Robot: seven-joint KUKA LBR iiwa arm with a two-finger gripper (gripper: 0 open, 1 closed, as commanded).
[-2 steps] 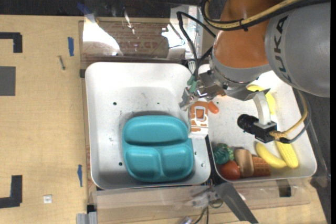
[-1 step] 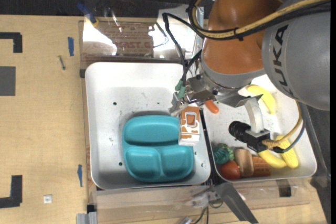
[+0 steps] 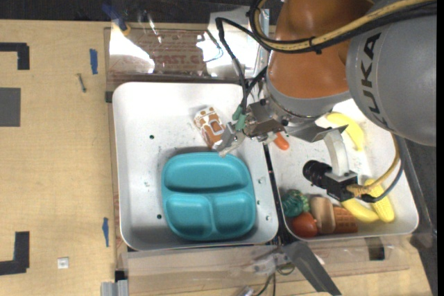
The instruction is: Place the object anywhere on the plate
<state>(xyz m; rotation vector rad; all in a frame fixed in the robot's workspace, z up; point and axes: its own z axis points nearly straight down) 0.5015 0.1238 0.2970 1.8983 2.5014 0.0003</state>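
Above left bin (image 3: 132, 149), pincer (image 3: 232, 138) hangs by plate's far edge; cannot tell if gripping. Small orange-white toy (image 3: 208, 125) sits just beyond teal plate (image 3: 208, 201). Best move: come toward plate middle, go low, then let go.

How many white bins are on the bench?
2: the left bin holds a teal plate; the right bin, partly hidden by the arm, holds toy food.
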